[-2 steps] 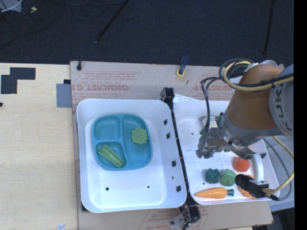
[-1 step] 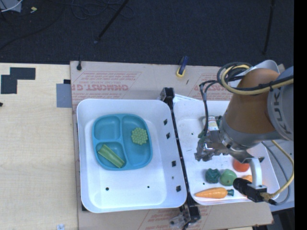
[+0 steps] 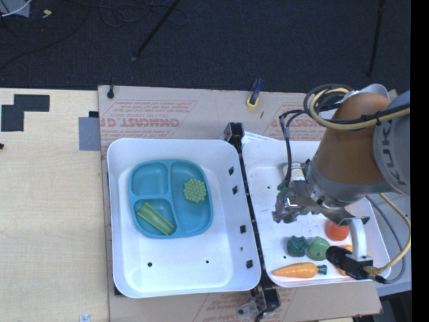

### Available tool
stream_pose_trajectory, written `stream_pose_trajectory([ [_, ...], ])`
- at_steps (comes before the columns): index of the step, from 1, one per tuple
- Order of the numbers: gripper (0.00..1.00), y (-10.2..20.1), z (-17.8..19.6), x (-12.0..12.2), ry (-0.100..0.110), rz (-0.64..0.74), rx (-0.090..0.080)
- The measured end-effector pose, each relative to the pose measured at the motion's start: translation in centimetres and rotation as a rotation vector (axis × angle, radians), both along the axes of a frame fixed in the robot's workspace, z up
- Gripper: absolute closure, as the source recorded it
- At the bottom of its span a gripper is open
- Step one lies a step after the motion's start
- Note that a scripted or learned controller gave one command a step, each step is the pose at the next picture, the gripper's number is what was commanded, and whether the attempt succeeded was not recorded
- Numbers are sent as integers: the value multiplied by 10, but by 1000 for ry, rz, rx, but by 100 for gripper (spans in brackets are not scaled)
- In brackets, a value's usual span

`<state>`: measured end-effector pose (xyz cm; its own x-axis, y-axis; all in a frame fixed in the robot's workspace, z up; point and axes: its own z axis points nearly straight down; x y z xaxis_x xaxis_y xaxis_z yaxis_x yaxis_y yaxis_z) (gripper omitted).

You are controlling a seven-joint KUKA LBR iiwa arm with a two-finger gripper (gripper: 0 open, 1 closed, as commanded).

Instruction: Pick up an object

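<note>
Gripper (image 3: 287, 206) above right bin (image 3: 265, 180); finger state cannot be told.
Toy carrot (image 3: 295, 270) lies nearer (long axis left–right), just past two green toys.

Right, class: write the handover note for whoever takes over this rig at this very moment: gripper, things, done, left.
Gripper: low over the right bin, above its bare middle; nothing seen between its fingers, open or shut unclear.
Right bin, near edge: carrot, dark green piece, green ball, red-orange piece partly under the arm.
Left bin: blue tray with a green strip in its near-left compartment and a green round piece in its right one.
Done: nothing lifted yet.
Left: close on one thing, probably the nearby dark green piece, and lift.
</note>
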<state>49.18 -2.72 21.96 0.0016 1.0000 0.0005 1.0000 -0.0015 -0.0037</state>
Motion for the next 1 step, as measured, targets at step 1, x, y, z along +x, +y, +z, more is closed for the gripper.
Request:
stream_pose_trajectory([
  [1, 100, -1, 18, -4, -2, 2, 0],
])
